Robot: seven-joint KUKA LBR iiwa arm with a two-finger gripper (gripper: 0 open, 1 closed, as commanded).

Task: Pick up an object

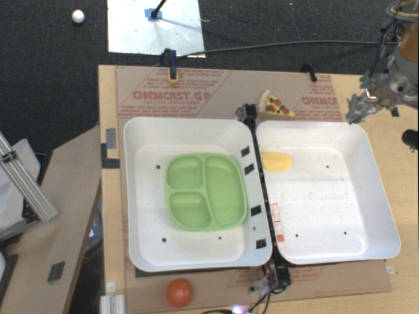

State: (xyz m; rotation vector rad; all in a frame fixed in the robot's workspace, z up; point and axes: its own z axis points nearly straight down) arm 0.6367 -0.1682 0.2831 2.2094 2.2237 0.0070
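Hovering at the top right, the tool [357,110] sits just past the far right corner of the right bin [366,175], above the counter [393,142] rather than over the bin floor. Arm [402,51] comes in from the right edge, grey, cables around the wrist. Can't tell the tool's state; nothing visible in it.

Right bin: one yellow piece [277,161] lying flat near the far left corner, close to the divider between the bins. Well apart from the tool.

Left bin [147,175]: green tray [205,190], three compartments, flat, roughly centred, slightly rotated. Not touching the bin walls.

Outside the bins:
- pizza slice [276,106] on the board just behind the seam between the two bins
- orange ball [179,292] on the counter in front of the left bin
- white ball [78,16] on the dark floor, far left
- blue-yellow clamp [170,65] on the board's far edge
- white sheet [154,18] beyond the clamp, with a blue marker on it

Black clips line the seam between the bins.
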